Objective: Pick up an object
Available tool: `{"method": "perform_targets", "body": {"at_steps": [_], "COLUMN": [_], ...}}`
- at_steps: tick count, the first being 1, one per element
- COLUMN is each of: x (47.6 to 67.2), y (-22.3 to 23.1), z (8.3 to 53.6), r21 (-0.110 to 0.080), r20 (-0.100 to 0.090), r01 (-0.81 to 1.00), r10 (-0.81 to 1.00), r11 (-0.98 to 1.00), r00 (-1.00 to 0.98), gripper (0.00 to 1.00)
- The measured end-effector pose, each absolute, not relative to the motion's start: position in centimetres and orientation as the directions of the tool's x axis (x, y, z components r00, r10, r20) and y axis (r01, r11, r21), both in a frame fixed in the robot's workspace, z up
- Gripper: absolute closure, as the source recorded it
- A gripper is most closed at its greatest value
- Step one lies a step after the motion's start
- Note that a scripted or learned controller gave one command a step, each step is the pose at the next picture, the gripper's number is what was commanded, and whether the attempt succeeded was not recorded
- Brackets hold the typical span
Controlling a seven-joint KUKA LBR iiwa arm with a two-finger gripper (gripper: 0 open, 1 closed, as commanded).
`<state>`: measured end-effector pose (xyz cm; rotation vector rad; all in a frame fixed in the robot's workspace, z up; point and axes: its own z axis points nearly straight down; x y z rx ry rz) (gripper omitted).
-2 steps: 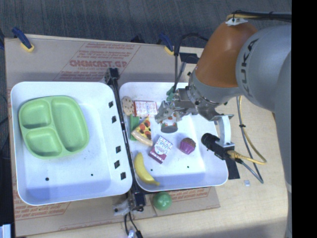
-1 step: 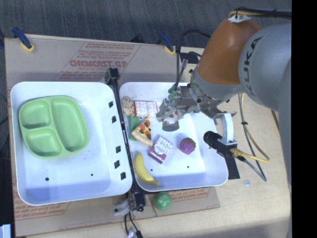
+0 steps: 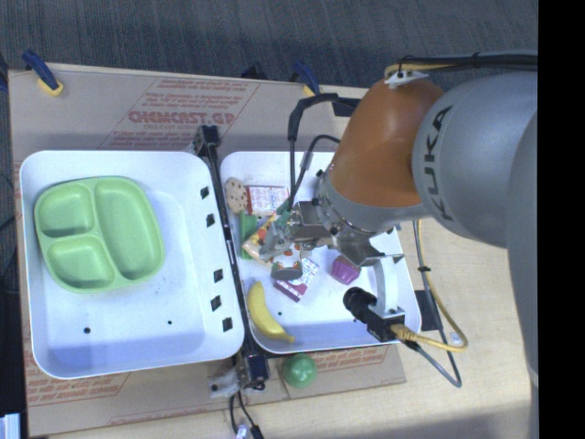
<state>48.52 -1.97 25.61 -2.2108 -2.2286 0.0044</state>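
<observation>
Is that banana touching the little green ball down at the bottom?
Apart. The camera view shows the banana lying inside the right bin, while the green ball sits outside on the cardboard, with the bin's rim between them.

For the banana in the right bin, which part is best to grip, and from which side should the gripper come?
Probably the middle of the banana, from above, with the fingers across its narrow width. It lies flat on the floor of the right bin, curved, close to the bin's left wall, so a side approach looks cramped. Its right side is free.
</observation>
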Motion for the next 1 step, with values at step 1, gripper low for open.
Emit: {"method": "perform_targets", "body": {"at_steps": [1], "x": [47.68], "y": [2.35], "z": [23.08], "r21": [-0.002], "r20": [0.0], "r01": [1.0], "r10": [1.0], "r11": [0.009], "r00": [-0.009], "gripper": [1.0]}}
